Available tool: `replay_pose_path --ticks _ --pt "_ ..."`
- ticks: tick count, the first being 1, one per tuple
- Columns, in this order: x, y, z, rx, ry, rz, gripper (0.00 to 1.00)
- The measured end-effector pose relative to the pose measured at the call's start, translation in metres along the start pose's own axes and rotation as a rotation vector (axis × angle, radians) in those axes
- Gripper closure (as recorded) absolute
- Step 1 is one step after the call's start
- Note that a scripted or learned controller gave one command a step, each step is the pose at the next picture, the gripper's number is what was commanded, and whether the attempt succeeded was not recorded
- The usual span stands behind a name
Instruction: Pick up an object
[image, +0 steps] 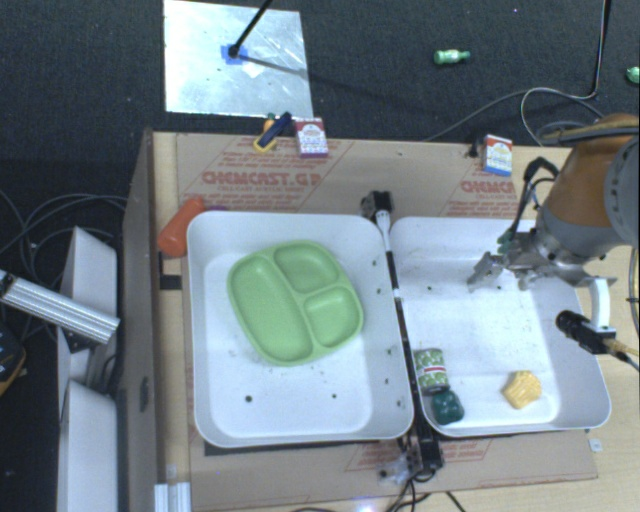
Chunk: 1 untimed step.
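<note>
- The brown cardboard sheet (330, 170) on the counter carries red printing that reads "CHEMCAST", once behind the left bin and again, partly readable, behind the right one.
- Two shallow white bins sit side by side on it: the left white bin (250, 420) and the right white bin (590, 405).
- One light green plastic divided plate (295, 300) with three compartments lies in the middle of the left white bin.
- Three small things lie in the right white bin, all near its front edge: one small can with a green-and-white label (430, 368), too small to read; one dark green lumpy object (446, 405) touching it on the front side; one yellow crinkled object (522, 389) apart to the right of both.
- Two small red-and-white cartons (312, 137) (497, 155) stand behind the bins; their print cannot be read.
- One orange object (177, 227) sits just off the back left corner of the left white bin.
- The gripper (508, 272) hangs over the back half of the right white bin, its fingers spread apart with nothing between them, well away from the three things at the front.
</note>
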<state>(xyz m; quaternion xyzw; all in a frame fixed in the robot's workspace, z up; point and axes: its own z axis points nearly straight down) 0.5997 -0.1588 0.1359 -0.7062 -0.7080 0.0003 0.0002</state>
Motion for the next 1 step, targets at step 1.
replay_pose_path --ticks 1 --pt "0.0607 0.0054 0.0526 0.0 0.002 -0.003 0.0"
